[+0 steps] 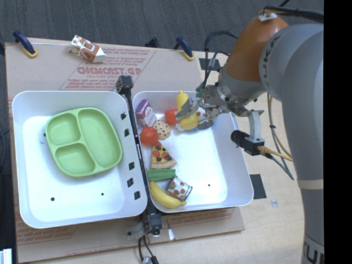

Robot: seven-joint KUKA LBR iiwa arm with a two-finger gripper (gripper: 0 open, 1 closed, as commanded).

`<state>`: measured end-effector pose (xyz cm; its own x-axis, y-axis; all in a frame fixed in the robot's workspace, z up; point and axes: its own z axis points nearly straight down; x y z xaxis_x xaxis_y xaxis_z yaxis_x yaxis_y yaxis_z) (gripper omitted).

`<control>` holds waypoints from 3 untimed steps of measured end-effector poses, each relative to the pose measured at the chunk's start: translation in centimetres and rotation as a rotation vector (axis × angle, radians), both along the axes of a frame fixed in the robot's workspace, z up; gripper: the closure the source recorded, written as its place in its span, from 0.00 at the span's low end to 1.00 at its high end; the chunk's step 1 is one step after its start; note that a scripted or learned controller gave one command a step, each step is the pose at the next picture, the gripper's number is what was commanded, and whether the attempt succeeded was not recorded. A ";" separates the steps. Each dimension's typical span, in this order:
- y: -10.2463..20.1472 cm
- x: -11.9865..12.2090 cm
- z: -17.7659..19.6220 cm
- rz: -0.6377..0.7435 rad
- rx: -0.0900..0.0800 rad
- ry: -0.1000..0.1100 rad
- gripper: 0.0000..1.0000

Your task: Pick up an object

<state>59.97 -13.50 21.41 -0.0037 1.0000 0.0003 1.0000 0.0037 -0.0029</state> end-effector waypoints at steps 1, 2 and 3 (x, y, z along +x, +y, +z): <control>-0.4 -12.4 1.7 0.001 0.000 0.001 1.00; -0.3 -12.4 1.7 0.001 0.000 0.000 0.00; -2.9 -12.2 -12.1 0.002 -0.002 -0.005 0.00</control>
<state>47.76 -16.40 9.34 -0.0055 1.0000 -0.0015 1.0000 0.0055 0.0023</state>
